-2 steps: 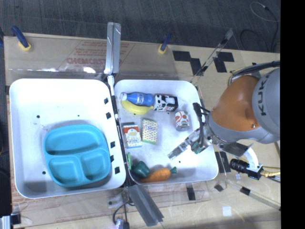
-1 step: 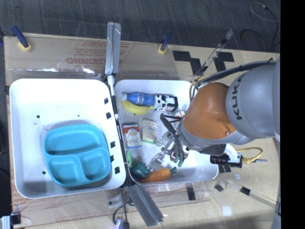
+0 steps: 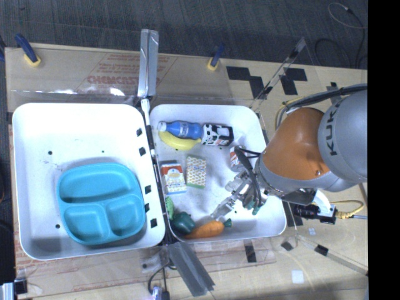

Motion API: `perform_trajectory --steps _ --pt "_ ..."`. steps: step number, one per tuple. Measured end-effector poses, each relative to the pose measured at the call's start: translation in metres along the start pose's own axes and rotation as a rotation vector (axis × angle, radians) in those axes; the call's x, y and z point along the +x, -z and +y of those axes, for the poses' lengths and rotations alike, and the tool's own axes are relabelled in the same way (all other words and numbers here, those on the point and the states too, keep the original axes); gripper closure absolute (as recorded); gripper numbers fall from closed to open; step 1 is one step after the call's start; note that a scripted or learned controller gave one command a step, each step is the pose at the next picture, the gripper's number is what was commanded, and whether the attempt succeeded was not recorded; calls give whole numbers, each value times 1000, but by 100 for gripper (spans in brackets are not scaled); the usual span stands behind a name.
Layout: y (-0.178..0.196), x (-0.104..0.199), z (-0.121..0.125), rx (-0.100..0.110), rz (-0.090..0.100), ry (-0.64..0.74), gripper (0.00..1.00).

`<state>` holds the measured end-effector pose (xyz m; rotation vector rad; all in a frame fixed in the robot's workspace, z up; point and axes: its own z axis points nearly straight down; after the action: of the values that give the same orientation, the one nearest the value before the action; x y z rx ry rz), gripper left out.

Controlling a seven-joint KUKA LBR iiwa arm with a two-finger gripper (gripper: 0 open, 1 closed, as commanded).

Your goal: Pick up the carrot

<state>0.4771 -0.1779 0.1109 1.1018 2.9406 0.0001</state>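
The orange carrot (image 3: 206, 230) lies flat along the near wall of the right bin (image 3: 270, 161), with its small green top pointing right. My gripper (image 3: 239, 207) hangs just above and to the right of the carrot, tilted down toward it. Its two fingers stand apart, so it is open, and nothing sits between them. One fingertip (image 3: 222, 212) is close over the carrot's leafy end, but I cannot tell whether it touches.
A dark green toy (image 3: 182, 221) sits just left of the carrot. Further back in the right bin lie two small boxes (image 3: 185, 175), a banana (image 3: 177, 142), a blue bottle (image 3: 184, 129) and a cow-patterned carton (image 3: 217, 134). The left bin holds a blue divided tray (image 3: 100, 202).
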Motion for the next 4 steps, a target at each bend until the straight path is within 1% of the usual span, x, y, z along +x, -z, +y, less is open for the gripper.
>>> perform_trajectory --steps 1,2,3,4 --pt "-19 11 12 2 5 -159 0" --pt "-15 -17 -11 -6 -15 307 0" --pt "-14 -25 -18 -7 -19 416 0" --pt "24 22 26 -1 -1 611 0"
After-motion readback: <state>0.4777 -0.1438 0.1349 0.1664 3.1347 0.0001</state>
